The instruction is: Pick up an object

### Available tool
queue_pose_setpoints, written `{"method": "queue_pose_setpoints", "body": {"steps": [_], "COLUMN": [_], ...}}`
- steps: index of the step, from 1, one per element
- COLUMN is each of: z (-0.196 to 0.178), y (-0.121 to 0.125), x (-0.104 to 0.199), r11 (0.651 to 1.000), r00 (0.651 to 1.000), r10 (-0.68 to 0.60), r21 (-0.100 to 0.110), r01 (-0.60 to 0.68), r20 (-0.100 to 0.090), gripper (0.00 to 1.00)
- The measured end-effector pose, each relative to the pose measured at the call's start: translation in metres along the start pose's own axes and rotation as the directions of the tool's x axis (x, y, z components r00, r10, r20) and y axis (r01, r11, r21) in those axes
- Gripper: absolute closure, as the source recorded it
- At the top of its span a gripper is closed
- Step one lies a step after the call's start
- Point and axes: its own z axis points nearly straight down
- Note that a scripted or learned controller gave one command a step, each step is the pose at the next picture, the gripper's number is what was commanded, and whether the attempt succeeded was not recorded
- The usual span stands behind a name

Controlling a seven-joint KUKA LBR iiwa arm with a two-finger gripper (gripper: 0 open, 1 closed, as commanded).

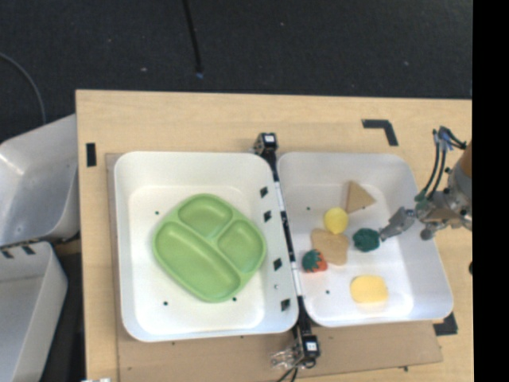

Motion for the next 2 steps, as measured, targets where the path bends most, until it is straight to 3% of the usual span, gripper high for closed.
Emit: {"method": "queue_pose_setpoints", "body": {"steps": [1, 2], "z": [-0.007, 0.05], "y": [0.003, 0.011], "x": [0.0, 0.006], "r11": [1.0, 1.0], "r00": [1.0, 1.0], "r10": [-0.004, -0.004], "r21": [-0.013, -0.01], "r01": [0.004, 0.004], "r20": [0.004, 0.003], "gripper": [0.0, 0.0]}}
